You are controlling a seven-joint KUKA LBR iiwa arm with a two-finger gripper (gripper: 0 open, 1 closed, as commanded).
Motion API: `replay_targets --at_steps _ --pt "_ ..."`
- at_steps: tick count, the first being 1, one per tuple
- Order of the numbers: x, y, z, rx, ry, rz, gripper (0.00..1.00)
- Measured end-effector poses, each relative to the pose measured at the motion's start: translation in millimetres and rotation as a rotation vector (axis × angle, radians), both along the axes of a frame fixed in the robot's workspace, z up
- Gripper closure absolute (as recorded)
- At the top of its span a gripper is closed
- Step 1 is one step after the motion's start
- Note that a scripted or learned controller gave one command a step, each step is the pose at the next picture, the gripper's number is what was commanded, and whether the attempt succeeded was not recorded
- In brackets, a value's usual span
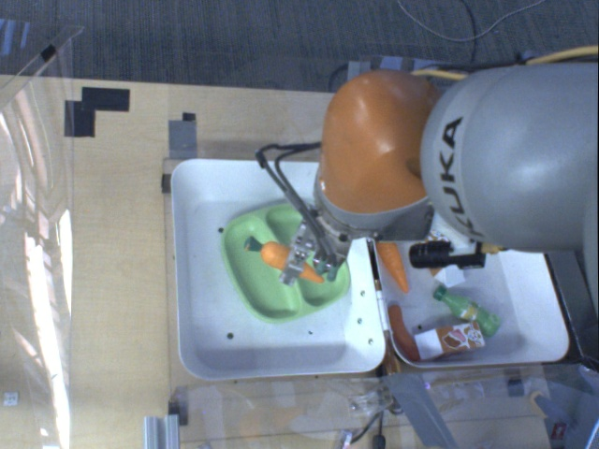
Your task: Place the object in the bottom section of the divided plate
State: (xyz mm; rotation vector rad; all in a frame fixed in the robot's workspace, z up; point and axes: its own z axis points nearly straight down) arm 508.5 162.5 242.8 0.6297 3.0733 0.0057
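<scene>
Your gripper [304, 262] pinches the carrot [277, 256] over the green divided plate [245, 279]; lower it into the bottom section before you release

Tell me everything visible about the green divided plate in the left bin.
The green divided plate is a glossy, plastic-looking dish with a rounded outline and raised ridges splitting it into sections. It lies flat on the floor of the left white bin, toward its right half. An orange carrot lies across its middle, over the dividers, with its leafy end to the left. The gripper is at the carrot's right end, and the arm hides the plate's upper right rim.
</scene>
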Motion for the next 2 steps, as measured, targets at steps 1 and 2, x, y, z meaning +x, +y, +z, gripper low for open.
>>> replay_targets --at_steps 1,2 --pt "0 0 0 0.000 0.000 -0.001 0.00" --pt "59 -30 56 -0.001 -0.005 0.074 0.00"
